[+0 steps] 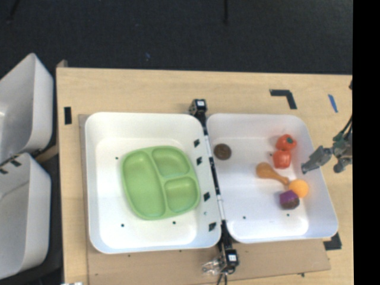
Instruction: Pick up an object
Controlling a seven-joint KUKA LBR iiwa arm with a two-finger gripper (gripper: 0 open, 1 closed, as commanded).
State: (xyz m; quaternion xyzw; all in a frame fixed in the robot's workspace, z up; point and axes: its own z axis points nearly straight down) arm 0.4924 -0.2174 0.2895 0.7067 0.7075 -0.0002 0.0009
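The right bin [255, 224] holds several small toys. A red tomato-like piece [285, 141] sits above a red-orange piece [282, 158]. Below them lie a tan club-shaped piece [271, 172], an orange ball [300, 188] and a purple piece [289, 200]. A brown round piece [222, 152] rests near the bin's left wall. My gripper [326, 161] hovers over the right bin's right rim, open, with nothing between its fingers. It is just right of the red-orange piece and above the orange ball.
The left bin [104, 230] holds a green divided plate [160, 181]. A divider with black clips [209, 177] runs between the bins. White containers [24, 105] stand off the bench's left side.
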